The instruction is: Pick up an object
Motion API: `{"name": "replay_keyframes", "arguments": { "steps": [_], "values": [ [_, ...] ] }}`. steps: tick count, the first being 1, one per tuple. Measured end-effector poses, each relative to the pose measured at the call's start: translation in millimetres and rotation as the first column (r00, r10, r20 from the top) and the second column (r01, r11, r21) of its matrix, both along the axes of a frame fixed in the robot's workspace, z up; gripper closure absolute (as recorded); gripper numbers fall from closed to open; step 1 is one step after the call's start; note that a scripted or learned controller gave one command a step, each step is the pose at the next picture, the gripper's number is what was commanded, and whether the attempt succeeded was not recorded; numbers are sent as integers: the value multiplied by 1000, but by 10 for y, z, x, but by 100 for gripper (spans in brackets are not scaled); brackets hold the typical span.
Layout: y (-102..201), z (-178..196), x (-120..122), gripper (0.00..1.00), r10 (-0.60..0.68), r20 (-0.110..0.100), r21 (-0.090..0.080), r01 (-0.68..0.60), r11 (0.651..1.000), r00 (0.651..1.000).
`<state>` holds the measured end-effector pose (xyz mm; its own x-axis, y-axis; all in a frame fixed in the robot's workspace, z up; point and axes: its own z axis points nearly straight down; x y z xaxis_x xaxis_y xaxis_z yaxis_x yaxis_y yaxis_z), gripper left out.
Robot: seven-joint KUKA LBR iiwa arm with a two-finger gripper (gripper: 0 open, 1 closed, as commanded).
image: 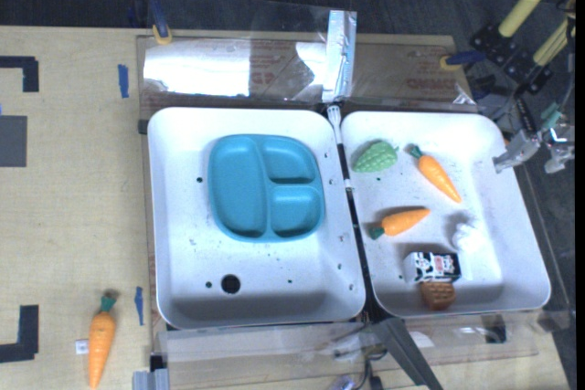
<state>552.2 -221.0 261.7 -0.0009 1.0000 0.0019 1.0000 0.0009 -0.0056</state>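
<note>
A: Right bin (pixel 512 196): what lies in it?
B: A green leafy toy (pixel 375 157) at the back left, a carrot (pixel 435 173) beside it, a second carrot (pixel 400 222) nearer the middle, a small white piece (pixel 465 236), a black-and-white carton (pixel 431 267), and a brown piece (pixel 438 293) touching the carton's front.
A: The claw (pixel 530 144)?
B: At the bin's right rim, apart from every item. Its opening cannot be told.
A: Elsewhere?
B: Left bin (pixel 174 196): a blue divided plate (pixel 267 186). On the surface (pixel 64 196), a third carrot (pixel 101 338).
</note>
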Motion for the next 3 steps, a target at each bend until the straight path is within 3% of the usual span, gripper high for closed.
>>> {"name": "replay_keyframes", "arguments": {
  "steps": [1,2,3],
  "values": [
    [380,-1443,568,0,45,-8,3,-45,999,999],
    [407,-1769,783,0,-11,5,-2,12,1000,1000],
    [408,-1663,793,100,-9,7,-4,9,1000,1000]
  ]
}}
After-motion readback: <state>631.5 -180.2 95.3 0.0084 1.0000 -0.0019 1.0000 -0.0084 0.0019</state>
